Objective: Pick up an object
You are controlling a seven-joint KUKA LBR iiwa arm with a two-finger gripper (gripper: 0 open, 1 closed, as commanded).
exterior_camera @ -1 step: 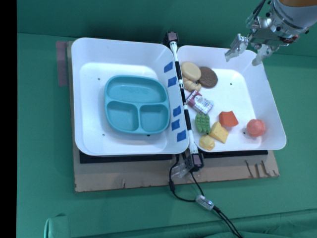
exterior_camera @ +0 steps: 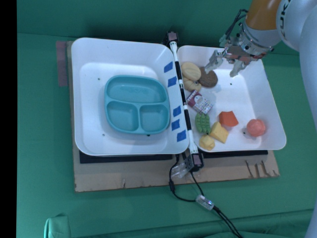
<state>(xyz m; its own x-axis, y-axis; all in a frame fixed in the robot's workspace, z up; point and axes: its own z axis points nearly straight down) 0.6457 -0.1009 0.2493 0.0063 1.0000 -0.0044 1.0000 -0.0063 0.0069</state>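
Camera view, L to R: I log teal tray (exterior_camera: pixel 136 104) in left bin (exterior_camera: pixel 89 58), food items (exterior_camera: pixel 205 118) bunched at right bin's (exterior_camera: pixel 270 133) left side, gripper (exterior_camera: pixel 225 66) spread wide above, holding nothing.

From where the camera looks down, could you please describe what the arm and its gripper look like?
The arm is rounded and light grey, with dark lettering on its casing and an orange band above the wrist. The gripper is grey metal with two thin fingers, and a dark cable runs along its side.
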